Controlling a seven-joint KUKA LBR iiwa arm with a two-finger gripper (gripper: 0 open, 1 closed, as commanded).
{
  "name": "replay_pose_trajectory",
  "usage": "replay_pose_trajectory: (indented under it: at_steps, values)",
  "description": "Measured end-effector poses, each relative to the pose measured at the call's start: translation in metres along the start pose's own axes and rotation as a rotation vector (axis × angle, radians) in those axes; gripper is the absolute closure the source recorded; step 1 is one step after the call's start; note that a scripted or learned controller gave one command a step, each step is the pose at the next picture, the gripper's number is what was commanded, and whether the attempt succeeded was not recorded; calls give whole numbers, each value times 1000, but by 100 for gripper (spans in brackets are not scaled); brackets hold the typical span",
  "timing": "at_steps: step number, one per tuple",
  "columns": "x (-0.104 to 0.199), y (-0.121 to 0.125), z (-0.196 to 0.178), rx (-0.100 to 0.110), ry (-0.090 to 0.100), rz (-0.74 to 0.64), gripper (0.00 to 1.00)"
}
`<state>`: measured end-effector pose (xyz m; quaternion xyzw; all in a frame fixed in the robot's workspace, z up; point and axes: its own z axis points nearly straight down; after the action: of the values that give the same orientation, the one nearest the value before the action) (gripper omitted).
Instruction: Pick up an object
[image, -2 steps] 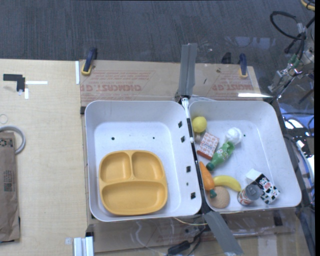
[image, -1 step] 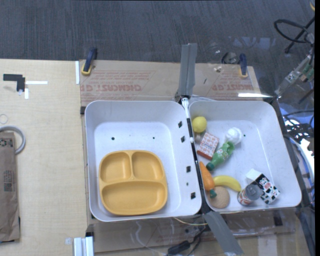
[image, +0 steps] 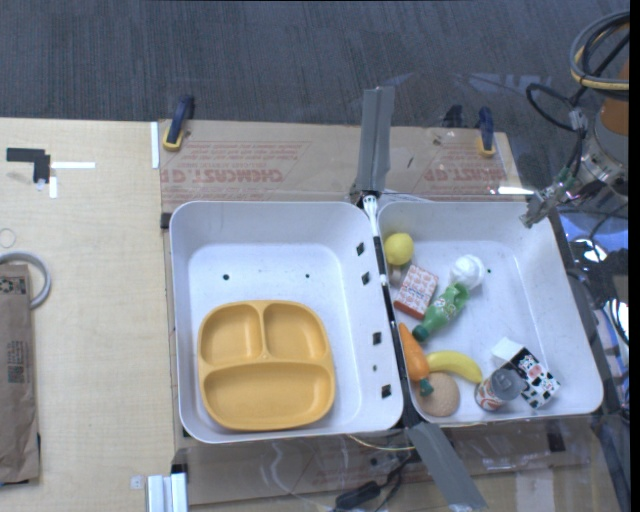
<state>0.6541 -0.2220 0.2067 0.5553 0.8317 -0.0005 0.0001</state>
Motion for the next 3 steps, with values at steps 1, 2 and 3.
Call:
replay_pose_trajectory:
  at_steps: [1,2,3]
  values:
    - [-2,5,-102,-4,-4,-435,100]
    - [16,-7,-58,-1,-1,-213,100]
    - [-3,5,-98,-4,-6,-592,100]
